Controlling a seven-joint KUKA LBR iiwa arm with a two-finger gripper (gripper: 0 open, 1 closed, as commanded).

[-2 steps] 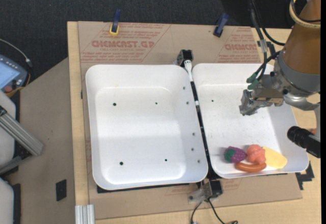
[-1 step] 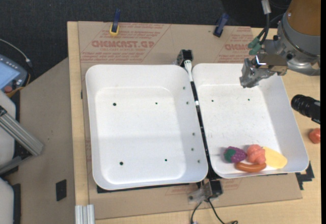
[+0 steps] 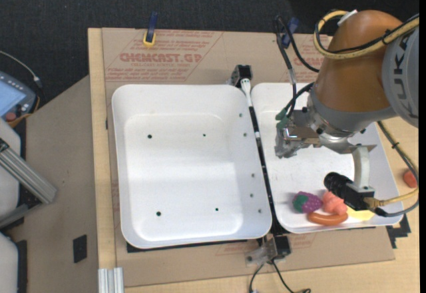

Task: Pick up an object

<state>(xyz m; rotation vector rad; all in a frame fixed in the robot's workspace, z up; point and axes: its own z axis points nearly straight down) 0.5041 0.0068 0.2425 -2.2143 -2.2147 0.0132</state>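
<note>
- Arm (image 3: 359, 65): grey with an orange band, entering from 3 o'clock and standing over the 12 o'clock half of the right bin.
- Gripper (image 3: 287, 146): metal, pointed down over bare floor of the right bin, near that bin's 9 o'clock wall. Whether it is spread or pressed together cannot be told from this angle.
- Right bin (image 3: 287, 182): shallow, white, and holding four small toys, all grouped at its 6 o'clock end.
- Purple-and-green toy (image 3: 306, 202): knobbly, and the member of the group furthest toward 9 o'clock.
- Pink toy (image 3: 331, 202): just beside the purple-and-green toy, at its 3 o'clock.
- Orange curved toy (image 3: 327, 218): sausage-shaped, lying at 6 o'clock of those two, close along the bin's rim.
- Yellow toy (image 3: 361, 216): at 3 o'clock of the orange curved toy and partly hidden, so its kind cannot be told.
- Position note: the group lies at about 5 o'clock from the gripper and is apart from it.
- Left bin (image 3: 180, 172): shallow, white, with four dark dots on its floor, set edge to edge with the right bin.
- Cardboard sheet (image 3: 166, 55): brown with red printed lettering, lying under both bins.
- Yellow-and-blue clamp (image 3: 150, 35): on the 12 o'clock edge of the cardboard sheet.
- Black clip (image 3: 241, 74): at the 12 o'clock end of the seam between the bins.
- Small orange item (image 3: 408, 178): outside the right bin at its 3 o'clock; its kind cannot be told.
</note>
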